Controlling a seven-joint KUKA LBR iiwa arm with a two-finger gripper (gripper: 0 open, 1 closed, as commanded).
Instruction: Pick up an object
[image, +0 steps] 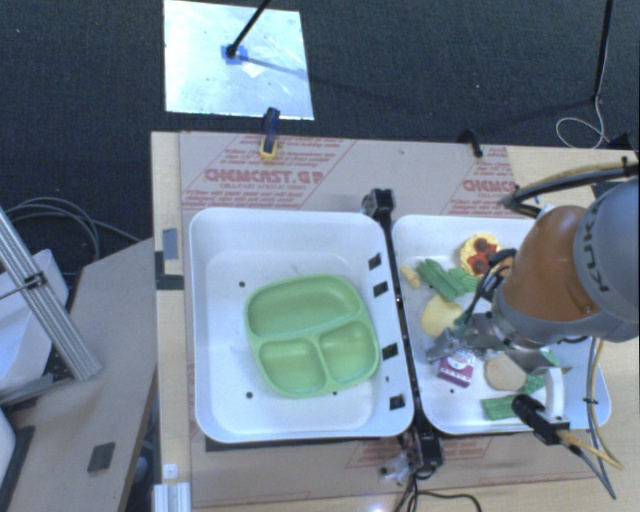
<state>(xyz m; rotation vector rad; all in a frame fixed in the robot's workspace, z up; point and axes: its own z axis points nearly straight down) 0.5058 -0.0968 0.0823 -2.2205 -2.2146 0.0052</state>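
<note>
Arm: grey KUKA with orange band (545, 265), reaching from the right and hanging low over the right bin (420, 400).
Gripper (450, 352): down among the toys; whether anything sits in its grasp cannot be told.
Candidate objects: purple packet (456, 373) just beside the gripper; yellow piece (437, 316) just above it; green strips (440, 276); red-and-yellow toy (480, 252); tan round (502, 375); green block (497, 407).
Left bin (215, 240): holds a green divided tray (312, 335).
Progress: judged at the grasp stage; nothing visibly lifted, pick and raise remain.
</note>
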